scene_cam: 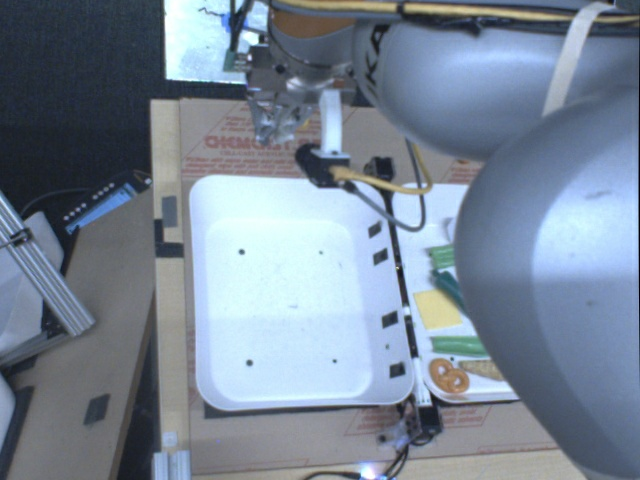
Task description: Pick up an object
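Gripper (275, 128) hovers beyond the left bin (215, 268) at 12 o'clock, finger state indeterminate; objects lie in the right bin (500, 393).

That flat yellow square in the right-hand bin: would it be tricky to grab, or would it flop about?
The flat yellow square lies low against the right white bin, so fingers may struggle to get under its edges. It looks thin, so probably light and perhaps bendy. Being flat, it is unlikely to roll.

The arm (520, 108) is smooth, rounded grey casing with an orange band (310, 3), a yellow cable (450, 10) along it, and a metallic hand (275, 123).
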Action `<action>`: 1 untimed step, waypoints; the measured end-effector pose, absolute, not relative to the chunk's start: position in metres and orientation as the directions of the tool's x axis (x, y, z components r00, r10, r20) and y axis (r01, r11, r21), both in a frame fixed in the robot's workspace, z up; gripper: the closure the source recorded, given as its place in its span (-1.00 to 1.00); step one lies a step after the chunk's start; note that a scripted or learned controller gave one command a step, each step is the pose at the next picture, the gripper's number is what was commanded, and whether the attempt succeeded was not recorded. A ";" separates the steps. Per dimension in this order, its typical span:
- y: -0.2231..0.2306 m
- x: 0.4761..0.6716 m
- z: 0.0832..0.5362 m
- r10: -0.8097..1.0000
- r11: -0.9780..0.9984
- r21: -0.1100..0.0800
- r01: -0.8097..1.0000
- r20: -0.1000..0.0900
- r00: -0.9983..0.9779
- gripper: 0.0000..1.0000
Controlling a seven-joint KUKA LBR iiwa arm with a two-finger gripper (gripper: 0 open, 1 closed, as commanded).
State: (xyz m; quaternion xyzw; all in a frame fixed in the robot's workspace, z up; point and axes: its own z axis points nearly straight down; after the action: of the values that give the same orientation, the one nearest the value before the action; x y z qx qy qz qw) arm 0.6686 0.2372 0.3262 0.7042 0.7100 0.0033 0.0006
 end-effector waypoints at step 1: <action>0.235 0.668 0.264 1.000 0.003 0.001 1.000 0.000 -0.003 1.00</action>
State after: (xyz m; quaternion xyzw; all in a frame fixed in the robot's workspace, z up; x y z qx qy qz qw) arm 0.6684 0.2346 0.2642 0.7062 0.7080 0.0002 0.0002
